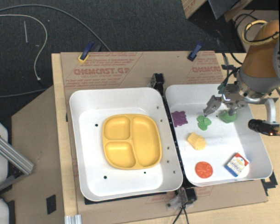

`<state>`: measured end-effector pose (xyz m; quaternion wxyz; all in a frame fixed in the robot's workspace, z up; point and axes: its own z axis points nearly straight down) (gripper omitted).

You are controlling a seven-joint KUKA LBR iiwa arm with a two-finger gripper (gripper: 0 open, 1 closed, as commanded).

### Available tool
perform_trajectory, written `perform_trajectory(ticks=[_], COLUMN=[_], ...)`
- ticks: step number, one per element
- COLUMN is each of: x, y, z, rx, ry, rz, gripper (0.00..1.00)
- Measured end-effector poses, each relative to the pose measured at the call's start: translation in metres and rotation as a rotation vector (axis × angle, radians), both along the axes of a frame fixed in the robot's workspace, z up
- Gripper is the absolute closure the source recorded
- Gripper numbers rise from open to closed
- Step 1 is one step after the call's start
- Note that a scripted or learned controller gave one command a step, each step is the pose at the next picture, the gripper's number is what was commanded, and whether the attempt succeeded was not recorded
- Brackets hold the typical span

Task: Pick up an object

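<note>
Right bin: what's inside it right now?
In the right bin: purple piece, green piece, yellow chunk, red disc, small packet. The hand partly covers another green piece.

The arm (262, 59) is grey with a broad orange band above the wrist. Its gripper (217, 106) is pale metallic grey with slim fingers, and dark cables run alongside the wrist.

Even, fairly bright overhead light; the white bins (123, 101) look slightly washed out with soft glare. Shadows are faint and short. The picture is mildly grainy, softest around the arm (262, 59).
</note>
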<state>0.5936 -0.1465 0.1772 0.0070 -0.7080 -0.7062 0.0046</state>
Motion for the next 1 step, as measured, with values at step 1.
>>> perform_trajectory(ticks=[1], x=[0.0034], y=[0.0002], z=[0.0085], rx=[-0.002], ry=[-0.015], rz=[0.003], gripper=[0.0])
